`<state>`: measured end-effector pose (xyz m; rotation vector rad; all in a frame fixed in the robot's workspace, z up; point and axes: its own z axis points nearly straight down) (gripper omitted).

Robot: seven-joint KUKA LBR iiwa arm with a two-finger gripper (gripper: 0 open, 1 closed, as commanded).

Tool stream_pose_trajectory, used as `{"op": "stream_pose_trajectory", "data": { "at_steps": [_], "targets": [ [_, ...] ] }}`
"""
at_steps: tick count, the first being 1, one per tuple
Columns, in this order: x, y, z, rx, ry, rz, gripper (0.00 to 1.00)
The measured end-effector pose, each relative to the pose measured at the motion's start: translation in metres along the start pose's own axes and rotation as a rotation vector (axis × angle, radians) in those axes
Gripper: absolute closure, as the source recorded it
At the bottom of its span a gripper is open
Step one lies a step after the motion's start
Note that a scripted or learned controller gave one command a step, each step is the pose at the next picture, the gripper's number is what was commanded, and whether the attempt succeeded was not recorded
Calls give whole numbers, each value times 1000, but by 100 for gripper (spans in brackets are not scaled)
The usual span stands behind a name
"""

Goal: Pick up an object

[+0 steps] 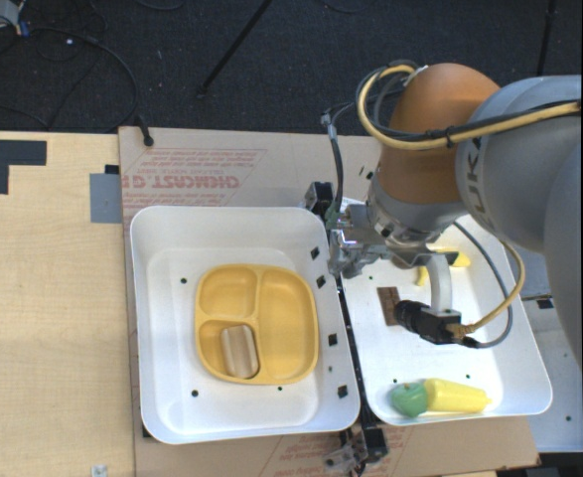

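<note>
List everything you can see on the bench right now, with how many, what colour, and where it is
Shallow plastic bins: two, white, side by side on the bench.
Divided plastic plate: one, yellow, middle of the left bin.
Small block: one, tan, in the plate's near compartment.
Toy corn cob with leafy end: one, yellow and green, near edge of the right bin.
Small flat piece: one, brown, right bin, beside the arm.
Small piece: one, yellow, right bin, partly hidden behind the arm.
Arm: one, grey with orange band, over the right bin.
</note>
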<state>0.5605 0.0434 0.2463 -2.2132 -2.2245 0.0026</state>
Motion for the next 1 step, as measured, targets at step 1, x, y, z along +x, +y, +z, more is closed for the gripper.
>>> {"op": "stream_pose_trajectory", "data": {
  "at_steps": [1],
  "targets": [
    [52,14,18,1,-1,0,100]
  ]
}}
